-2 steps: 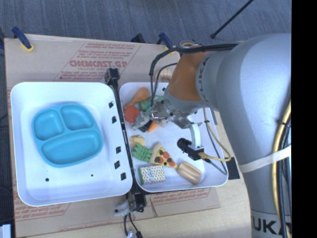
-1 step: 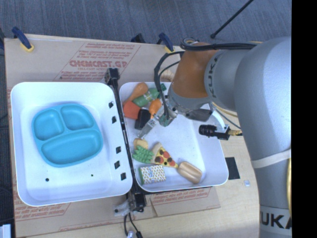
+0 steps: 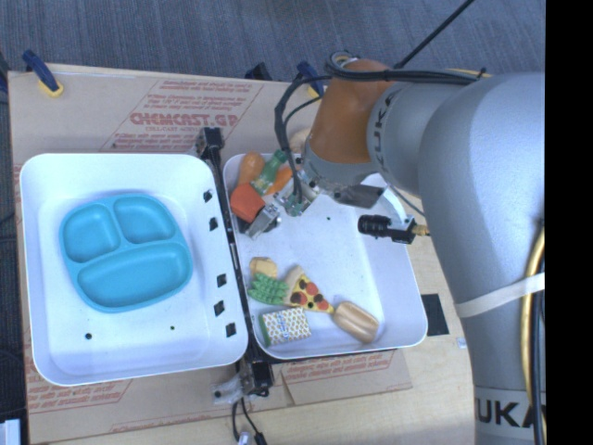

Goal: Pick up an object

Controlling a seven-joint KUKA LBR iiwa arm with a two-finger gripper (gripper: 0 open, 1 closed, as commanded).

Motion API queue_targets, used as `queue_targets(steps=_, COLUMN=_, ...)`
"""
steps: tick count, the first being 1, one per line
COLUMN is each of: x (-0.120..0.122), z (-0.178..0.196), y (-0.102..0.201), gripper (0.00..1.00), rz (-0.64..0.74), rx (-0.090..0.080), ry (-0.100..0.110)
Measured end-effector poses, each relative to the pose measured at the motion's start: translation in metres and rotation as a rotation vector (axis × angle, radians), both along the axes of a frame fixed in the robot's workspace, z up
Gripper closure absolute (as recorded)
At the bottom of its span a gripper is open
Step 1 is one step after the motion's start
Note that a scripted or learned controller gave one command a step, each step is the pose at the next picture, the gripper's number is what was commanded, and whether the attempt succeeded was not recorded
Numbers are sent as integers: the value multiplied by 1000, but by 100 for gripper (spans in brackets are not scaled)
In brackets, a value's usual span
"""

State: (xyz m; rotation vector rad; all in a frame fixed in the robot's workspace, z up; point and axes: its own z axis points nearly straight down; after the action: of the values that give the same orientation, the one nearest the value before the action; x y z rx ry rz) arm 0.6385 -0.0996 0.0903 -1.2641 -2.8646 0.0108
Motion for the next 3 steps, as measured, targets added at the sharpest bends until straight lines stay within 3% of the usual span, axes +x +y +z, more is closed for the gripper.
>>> queue_targets(steps=1, x=0, z=1, y=3, gripper=0, rz=-55, rx=2, ry=-4)
queue_targets(steps=2, x=5, z=0, y=-2, gripper=0, rz=3, rx=1, ry=14)
queue_targets(steps=3, x=2, z=1, y=1, gripper=0, rz=-141, rx=1, ry=-6)
